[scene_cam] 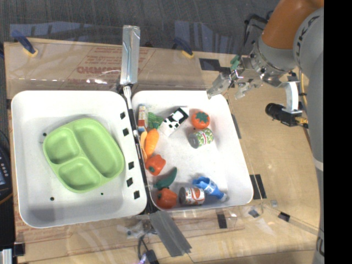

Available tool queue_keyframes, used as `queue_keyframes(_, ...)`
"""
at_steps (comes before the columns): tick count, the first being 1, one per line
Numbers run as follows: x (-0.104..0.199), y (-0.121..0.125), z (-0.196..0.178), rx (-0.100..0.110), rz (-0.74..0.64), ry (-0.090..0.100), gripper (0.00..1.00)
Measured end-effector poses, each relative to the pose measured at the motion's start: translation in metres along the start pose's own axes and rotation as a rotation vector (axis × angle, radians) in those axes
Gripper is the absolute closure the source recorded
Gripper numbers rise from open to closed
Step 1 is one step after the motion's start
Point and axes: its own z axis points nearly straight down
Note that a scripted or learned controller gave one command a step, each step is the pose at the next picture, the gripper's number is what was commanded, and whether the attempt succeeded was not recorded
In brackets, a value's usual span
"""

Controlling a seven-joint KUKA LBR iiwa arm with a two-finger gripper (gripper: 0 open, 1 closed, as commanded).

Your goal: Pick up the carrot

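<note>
Carrot (149,141) lies untouched against the right bin's (234,147) left wall, at about nine o'clock from that bin's centre.

It sits wedged in a crowded row along the wall, a red pepper (154,164) just below it at six o'clock and a black-and-white block (174,120) at two o'clock, so a clean approach looks tight. The gripper (225,87) hovers above the bin's upper right corner, at two o'clock from the carrot and well apart from it, fingers spread and grasping nothing; the arm slants in from the upper right, wrist tipped toward the bin.
</note>
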Motion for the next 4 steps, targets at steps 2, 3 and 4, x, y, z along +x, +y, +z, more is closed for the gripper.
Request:
queue_keyframes(2, 0.128, -0.037, 0.084, -0.003, 0.004, 0.001, 0.00)
queue_keyframes(3, 0.164, -0.052, 0.086, 0.002, -0.195, 0.001, 0.00)
queue_keyframes(4, 0.151, -0.058, 0.087, 0.004, -0.161, 0.002, 0.00)
